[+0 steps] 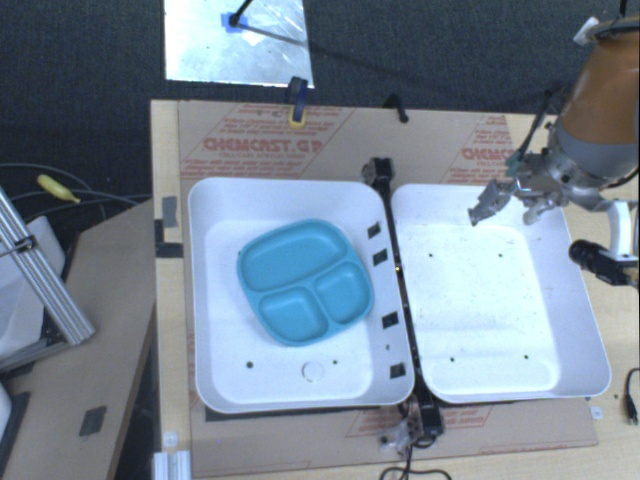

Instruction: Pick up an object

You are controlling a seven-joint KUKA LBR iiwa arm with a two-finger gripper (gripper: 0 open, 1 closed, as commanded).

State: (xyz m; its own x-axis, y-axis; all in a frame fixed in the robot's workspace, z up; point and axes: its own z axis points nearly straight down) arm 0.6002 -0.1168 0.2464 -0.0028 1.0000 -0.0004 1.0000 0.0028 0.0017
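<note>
A blue divided plate (pixel 304 280) lies flat in the left bin (pixel 215 218), filling much of its middle. The right bin (pixel 500 308) shows bare white floor. The gripper (pixel 510 203) hangs over the right bin's upper edge, at the frame's upper right, fingers spread apart with nothing between them.

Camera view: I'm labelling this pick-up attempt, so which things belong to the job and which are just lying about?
Job:
blue divided plate
left bin
pincer

Lying about:
right bin
yellow clamp
foil sheet
</note>
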